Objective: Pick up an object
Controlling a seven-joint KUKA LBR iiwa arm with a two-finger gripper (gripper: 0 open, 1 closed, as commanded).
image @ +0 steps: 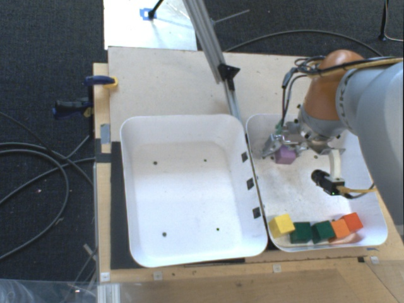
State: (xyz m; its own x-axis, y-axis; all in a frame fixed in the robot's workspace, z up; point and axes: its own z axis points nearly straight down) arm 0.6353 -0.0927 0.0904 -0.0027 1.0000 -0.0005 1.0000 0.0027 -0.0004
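Observation:
My gripper [282, 149] hangs over the upper part of the right bin [372, 229], reaching in from the right. A small purple block [285, 156] sits between its metal fingers, and the fingers look shut on it. Whether the block is lifted off the bin floor I cannot tell. Along the right bin's near edge lie a yellow block [281, 225], two dark green blocks [302, 232] [324, 230], an orange block [341, 228] and a red block [353, 221].
The left bin [183, 188] stands beside the right one, their walls touching. A slanted metal pole [211, 46] crosses the bench above the bins. A blue clamp [88, 100] grips the bench's left edge. Cables trail on the floor at the left.

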